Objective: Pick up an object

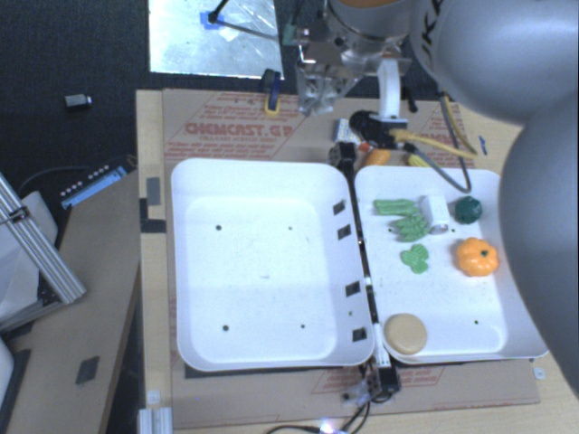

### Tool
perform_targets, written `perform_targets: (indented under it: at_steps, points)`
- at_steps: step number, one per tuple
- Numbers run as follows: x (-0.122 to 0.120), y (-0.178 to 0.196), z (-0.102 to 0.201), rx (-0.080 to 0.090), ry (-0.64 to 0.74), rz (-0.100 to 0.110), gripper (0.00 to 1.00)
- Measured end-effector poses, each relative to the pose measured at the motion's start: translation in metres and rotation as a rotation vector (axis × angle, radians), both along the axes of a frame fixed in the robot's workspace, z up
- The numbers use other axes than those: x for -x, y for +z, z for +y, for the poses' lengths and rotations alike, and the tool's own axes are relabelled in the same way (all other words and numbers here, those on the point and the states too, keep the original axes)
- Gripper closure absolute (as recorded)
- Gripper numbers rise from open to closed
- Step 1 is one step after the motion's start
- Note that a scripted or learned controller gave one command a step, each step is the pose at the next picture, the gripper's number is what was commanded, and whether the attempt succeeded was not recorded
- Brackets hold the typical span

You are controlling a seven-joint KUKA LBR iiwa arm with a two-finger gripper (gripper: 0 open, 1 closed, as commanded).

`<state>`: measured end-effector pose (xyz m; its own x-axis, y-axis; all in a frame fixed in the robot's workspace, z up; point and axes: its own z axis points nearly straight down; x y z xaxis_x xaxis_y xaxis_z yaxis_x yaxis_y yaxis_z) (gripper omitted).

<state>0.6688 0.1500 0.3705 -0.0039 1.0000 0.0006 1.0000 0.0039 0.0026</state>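
The jaws [318,93] hang at the top middle of the frame (open or shut, can't tell), while the orange pumpkin [476,257] sits in the right bin [452,337].

White bins [262,174] hold an orange pumpkin [476,257], green pieces [404,218], a tan disc [405,334].
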Motion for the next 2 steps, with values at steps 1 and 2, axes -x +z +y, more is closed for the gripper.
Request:
perform_targets:
  at_steps: [1,2]
  points:
    - [0.082,-0.014,-0.001,-0.001,0.001,0.006,1.0]
    - [0.025,0.041,-0.005,-0.001,0.0,-0.008,1.0]
